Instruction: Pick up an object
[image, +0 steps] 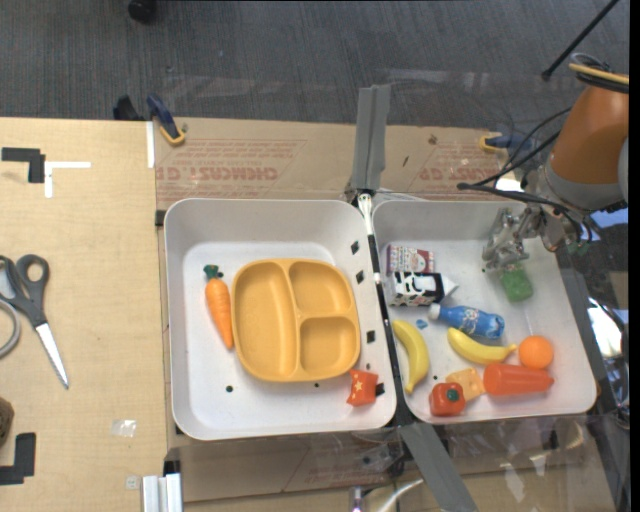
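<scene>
My gripper (503, 250) hangs over the back right part of the right bin (575, 300), just above and left of a small green object (517, 285). Nothing shows between it and that object. In the same bin lie a black-and-white milk carton (413, 288), a blue bottle (470, 320), two bananas (412, 352) (478, 347), an orange (536, 352), a long red-orange piece (517, 380) and a red tomato-like toy (448, 398).
The left bin (185, 330) holds a yellow divided plate (295, 318), a carrot (219, 305) and a small red item (363, 388). Scissors (35, 310) lie on the wooden bench at far left. A grey bar (370, 140) stands behind the bins' shared wall.
</scene>
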